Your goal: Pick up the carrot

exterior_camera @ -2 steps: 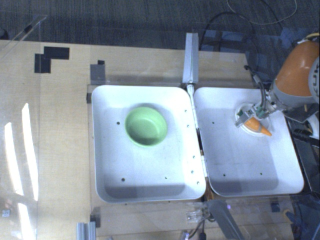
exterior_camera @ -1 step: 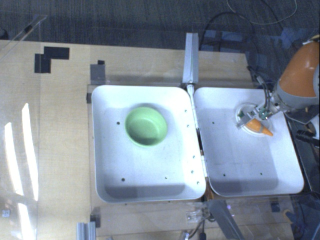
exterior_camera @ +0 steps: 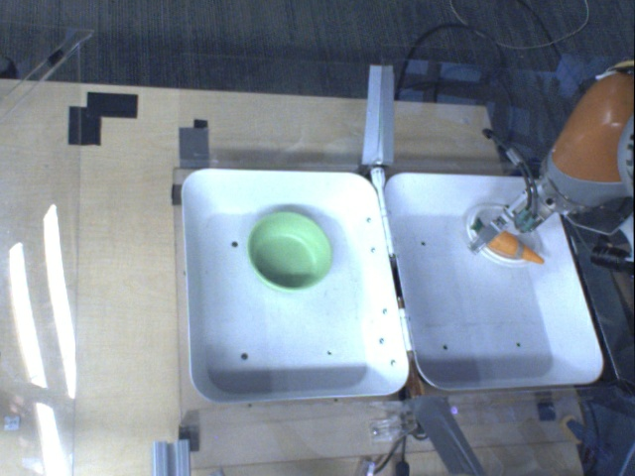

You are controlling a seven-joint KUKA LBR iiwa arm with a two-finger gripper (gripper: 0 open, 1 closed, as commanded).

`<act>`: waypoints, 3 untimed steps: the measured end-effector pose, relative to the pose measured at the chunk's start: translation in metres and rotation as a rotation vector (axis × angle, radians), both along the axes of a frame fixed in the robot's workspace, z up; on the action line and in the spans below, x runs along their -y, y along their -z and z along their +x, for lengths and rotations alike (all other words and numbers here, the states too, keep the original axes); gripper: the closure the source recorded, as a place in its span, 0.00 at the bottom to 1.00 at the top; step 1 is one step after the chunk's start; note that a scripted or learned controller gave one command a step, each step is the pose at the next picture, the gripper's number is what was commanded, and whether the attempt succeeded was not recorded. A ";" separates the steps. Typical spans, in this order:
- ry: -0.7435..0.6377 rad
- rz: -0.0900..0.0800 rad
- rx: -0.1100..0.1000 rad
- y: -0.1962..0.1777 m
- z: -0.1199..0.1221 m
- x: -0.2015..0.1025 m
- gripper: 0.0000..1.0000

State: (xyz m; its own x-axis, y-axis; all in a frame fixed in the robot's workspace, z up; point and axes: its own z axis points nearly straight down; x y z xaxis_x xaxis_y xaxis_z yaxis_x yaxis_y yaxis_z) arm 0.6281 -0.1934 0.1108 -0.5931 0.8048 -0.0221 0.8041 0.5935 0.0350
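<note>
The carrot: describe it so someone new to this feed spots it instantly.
Find the right-hand shallow white bin. In its far right part, under the grey arm's gripper, lies the small orange carrot with a green end. It is the only orange thing inside the bins; the round green bowl sits in the left bin.

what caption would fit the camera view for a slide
Gripper down at the carrot in the right bin, with a green bowl sitting in the left bin.

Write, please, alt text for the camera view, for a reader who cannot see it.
The gripper is low over an orange carrot at the far side of the right white bin. A green bowl sits in the left white bin.
</note>
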 end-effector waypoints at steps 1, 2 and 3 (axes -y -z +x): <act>-0.041 -0.004 -0.007 0.010 0.014 -0.005 0.00; -0.049 0.003 -0.007 -0.002 0.016 -0.012 1.00; -0.094 -0.006 -0.032 -0.090 0.023 -0.081 1.00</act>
